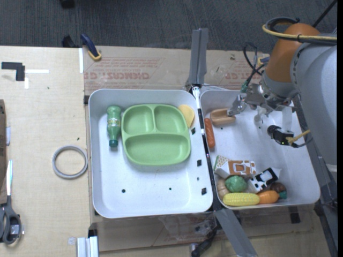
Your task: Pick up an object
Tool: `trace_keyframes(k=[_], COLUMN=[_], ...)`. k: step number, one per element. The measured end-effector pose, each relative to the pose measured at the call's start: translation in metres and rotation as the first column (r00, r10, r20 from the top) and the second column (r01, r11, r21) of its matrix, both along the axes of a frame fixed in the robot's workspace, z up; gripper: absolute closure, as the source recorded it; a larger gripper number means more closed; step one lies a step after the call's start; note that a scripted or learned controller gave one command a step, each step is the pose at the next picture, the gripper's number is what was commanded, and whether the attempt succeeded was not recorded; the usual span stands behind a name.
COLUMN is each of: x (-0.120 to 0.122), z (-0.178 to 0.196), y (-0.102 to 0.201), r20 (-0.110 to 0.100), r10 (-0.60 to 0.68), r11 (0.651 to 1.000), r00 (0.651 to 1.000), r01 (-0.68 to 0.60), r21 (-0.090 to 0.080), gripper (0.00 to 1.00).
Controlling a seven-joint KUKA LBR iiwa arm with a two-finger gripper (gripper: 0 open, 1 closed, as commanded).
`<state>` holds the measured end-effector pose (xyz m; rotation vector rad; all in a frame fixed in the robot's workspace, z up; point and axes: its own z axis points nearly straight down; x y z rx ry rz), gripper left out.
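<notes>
Your tool (pixel 245 107) hangs over the right bin (pixel 300 167), just right of the bread roll (pixel 222 116) at the bin's top-left; can't tell its grip. The corn (pixel 241 199) sits in the bin's bottom corner.

Dark carpet floor (pixel 134 9) beyond pale wooden bench (pixel 43 127)

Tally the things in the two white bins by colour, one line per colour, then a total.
Green: 3 – bottle, divided plate, round vegetable
Yellow: 2 – piece by plate, corn
Orange/red: 2 – sausage, carrot
Tan: 1 – bread
Mixed: 2 – carton, black-and-white toy
Total: 10
</notes>
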<state>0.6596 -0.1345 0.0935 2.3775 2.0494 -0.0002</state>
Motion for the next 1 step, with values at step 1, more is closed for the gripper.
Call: trace_keyframes(k=[1], x=[-0.1008], z=[0.0006], y=[-0.0605], r20=[0.002], r10=[-0.04], r11=[0.999], r00=[0.999], r01=[0.04], r21=[-0.001], gripper=[0.0])
